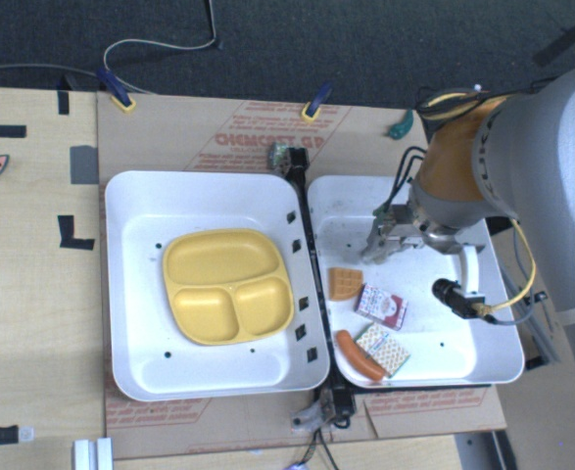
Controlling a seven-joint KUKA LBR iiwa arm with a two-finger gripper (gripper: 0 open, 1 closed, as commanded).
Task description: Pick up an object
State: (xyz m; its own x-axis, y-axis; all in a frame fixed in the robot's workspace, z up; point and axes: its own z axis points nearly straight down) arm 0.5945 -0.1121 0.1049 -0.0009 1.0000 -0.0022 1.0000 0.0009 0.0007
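In the right bin [483,365] lie a tan waffle piece [345,283], a small red and white packet [381,305], a checkered packet [383,349] and a hot dog [358,355]. My gripper [379,246] hangs over the bin's upper middle, up and to the right of the waffle piece. Its fingers [373,252] point down and left, with nothing visible between them. The grey arm with its orange band [455,160] covers the bin's upper right part.
The left bin [130,262] holds a yellow divided plate [229,284]. A black divider with clips [302,262] runs between the bins. A black part on a cable [454,295] hangs over the right bin's right side. Cardboard lies under both bins.
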